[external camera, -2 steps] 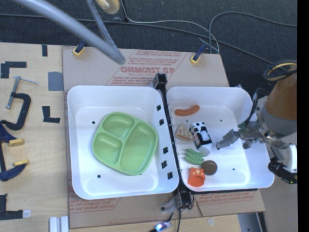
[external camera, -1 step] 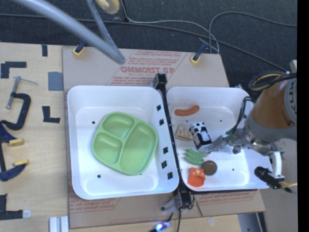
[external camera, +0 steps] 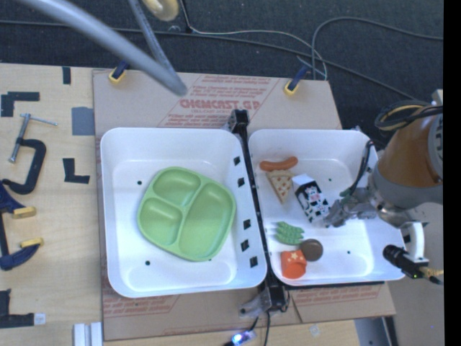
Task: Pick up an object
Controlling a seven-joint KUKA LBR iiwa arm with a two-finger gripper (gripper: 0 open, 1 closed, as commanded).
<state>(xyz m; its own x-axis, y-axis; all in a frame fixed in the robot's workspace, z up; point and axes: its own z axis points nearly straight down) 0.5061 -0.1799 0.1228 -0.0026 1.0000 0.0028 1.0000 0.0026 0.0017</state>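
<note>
Cow-patterned toy block [external camera: 310,197] looks light and rigid; I'd pinch its flat sides. Gripper [external camera: 337,215] sits beside it, but I cannot tell its state

The arm [external camera: 414,171] is grey with a broad orange band, black cables looping above, and a dark gripper [external camera: 338,213].

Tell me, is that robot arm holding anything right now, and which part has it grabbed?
It cannot be told. The gripper is down in the right bin, right beside the black-and-white toy, but nothing visibly sits between its fingers.
</note>
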